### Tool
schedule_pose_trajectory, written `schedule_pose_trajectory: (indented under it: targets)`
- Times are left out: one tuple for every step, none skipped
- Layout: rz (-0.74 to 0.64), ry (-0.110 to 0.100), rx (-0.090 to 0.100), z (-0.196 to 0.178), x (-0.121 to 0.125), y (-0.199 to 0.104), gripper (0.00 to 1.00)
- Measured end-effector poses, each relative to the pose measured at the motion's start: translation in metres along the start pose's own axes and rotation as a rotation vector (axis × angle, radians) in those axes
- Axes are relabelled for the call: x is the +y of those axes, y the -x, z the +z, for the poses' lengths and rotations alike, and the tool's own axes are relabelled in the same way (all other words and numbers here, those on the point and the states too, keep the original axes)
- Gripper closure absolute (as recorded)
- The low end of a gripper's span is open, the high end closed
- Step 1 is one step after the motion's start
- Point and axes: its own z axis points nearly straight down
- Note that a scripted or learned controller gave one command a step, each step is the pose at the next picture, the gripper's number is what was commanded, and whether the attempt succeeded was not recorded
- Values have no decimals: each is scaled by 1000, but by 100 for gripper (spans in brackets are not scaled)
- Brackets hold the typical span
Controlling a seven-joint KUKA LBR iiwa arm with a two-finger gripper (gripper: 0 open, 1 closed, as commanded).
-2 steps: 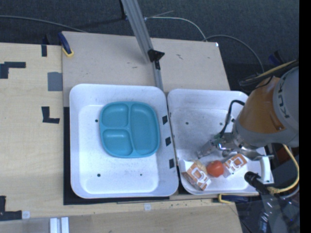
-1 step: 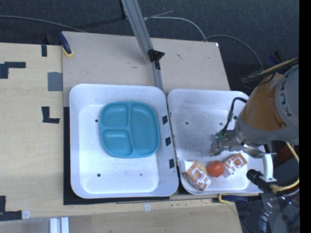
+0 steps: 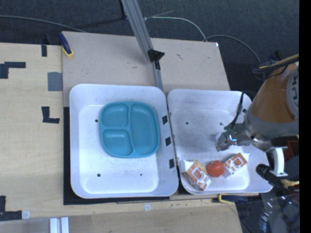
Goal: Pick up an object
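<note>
In the right bin [image 3: 204, 106], three small objects lie along the near edge: an orange-and-white packet [image 3: 197, 174], a red tomato-like ball [image 3: 215, 168], and a second orange-and-white packet [image 3: 235, 163]. My gripper [image 3: 224, 142] hangs over the right bin's right side, just above and behind the ball and the second packet. Nothing shows between its fingers. Its grey wrist and orange band rise to the right.
The left bin [image 3: 87, 174] holds a blue divided plate [image 3: 129, 129] in its far half. A metal pole [image 3: 141, 25] slants down from the top to the ridge between the bins. A black cable loops near the arm.
</note>
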Motion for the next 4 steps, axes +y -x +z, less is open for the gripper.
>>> schedule_pose_trajectory:
  targets:
    - [-1, 6, -2, -52, 1, 0, 100]
    - [-7, 1, 2, -61, 4, -60, 100]
    - [-7, 0, 1, -63, 21, -113, 100]
    - [-7, 0, 0, -60, 33, -160, 100]
